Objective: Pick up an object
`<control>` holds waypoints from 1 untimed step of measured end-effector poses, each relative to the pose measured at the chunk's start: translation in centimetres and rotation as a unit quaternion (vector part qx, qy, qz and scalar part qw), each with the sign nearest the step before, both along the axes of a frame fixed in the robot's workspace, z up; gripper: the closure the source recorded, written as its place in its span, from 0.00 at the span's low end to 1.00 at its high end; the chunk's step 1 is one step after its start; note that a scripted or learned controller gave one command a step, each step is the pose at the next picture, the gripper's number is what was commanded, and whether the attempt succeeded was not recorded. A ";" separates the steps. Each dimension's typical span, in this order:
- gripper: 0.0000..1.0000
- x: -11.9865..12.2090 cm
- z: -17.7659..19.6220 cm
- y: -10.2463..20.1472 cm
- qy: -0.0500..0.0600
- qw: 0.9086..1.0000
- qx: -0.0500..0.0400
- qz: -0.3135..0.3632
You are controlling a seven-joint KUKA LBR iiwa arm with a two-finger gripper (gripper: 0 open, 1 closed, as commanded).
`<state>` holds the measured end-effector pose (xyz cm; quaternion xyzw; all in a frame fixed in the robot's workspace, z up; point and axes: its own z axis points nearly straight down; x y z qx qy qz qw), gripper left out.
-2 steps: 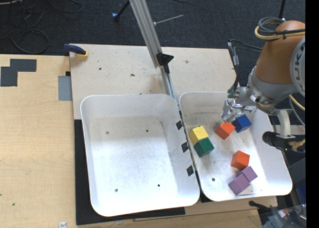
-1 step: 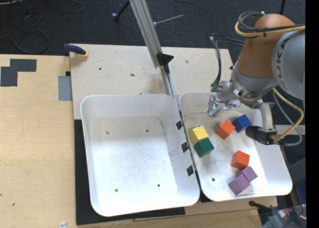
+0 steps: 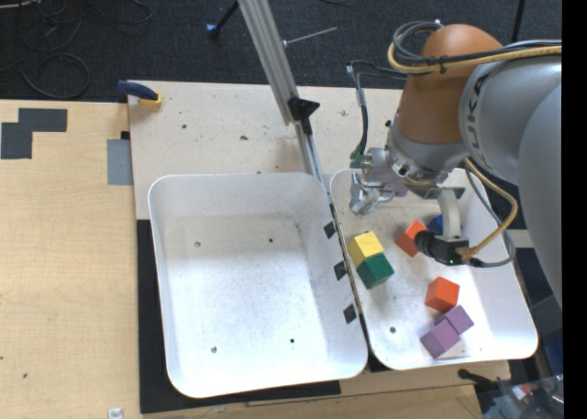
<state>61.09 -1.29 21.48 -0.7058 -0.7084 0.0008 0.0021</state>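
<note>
The right bin (image 3: 514,339) holds several small blocks. A yellow block (image 3: 367,245) touches a green block (image 3: 375,270) by the bin's left wall. One orange block (image 3: 412,237) lies mid-bin and another orange block (image 3: 442,294) sits nearer the front. Two purple blocks (image 3: 448,329) rest together at the front. A bit of a blue object (image 3: 437,223) peeks out from behind the arm's hardware. My gripper (image 3: 361,199) hangs over the bin's back left corner, just behind the yellow block, apart from it.
The left bin (image 3: 174,215) lies to the left, sharing a divider with black clips (image 3: 337,269). A slanted aluminium bar (image 3: 275,69) rises behind the bins. Cables loop off the wrist (image 3: 477,243) over the right bin.
</note>
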 end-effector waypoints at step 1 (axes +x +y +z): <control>1.00 1.3 -0.6 5.3 -0.001 1.000 0.000 0.000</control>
